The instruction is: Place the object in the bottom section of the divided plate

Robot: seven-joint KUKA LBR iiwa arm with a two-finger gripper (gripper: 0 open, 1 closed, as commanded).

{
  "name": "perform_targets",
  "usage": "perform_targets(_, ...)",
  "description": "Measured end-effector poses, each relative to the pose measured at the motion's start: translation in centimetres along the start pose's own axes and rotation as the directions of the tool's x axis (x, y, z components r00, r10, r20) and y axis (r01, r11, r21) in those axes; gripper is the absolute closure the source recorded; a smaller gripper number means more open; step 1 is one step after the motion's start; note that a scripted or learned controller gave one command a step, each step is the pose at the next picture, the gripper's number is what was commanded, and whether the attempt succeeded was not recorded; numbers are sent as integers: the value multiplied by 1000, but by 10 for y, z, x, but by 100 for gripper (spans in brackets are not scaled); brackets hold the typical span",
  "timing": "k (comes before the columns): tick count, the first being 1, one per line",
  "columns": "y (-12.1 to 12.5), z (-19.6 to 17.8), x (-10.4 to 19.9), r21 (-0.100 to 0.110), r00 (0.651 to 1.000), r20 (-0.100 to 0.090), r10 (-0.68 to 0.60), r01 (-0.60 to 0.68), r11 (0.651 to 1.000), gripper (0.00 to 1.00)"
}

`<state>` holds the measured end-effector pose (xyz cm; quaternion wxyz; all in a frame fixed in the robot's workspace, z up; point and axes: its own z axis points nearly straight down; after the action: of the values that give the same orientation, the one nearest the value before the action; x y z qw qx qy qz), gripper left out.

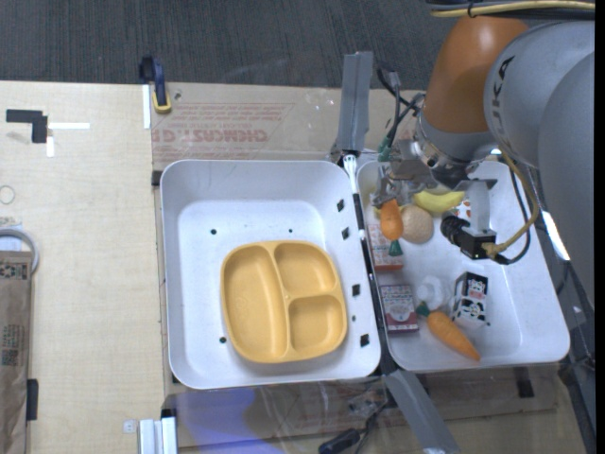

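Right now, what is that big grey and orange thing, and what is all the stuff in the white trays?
That is a robot arm, seen by a camera looking down from above. It reaches in from the right. Its gripper hangs over the right bin, among toy foods: a banana, an egg-like ball, a carrot, a small cow-print carton. I cannot tell whether it holds anything. The left bin holds a yellow divided plate with three sections, waiting for a toy.

1. 2 white bins (pixel 184 253), side by side.
2. 1 yellow divided plate (pixel 282 300) with 3 sections.
3. 2 carrots (pixel 452 336).
4. 1 banana (pixel 438 200).
5. 2 small cartons (pixel 399 308).
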<state>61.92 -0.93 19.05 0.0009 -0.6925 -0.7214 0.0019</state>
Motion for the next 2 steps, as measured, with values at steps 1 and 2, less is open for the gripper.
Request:
perform_targets(1, -31, 0, 76, 1, 993, 0, 119, -119, 993, 100)
perform_targets(2, -45, -24, 149, 1, 962, 2, 272, -272, 962, 100)
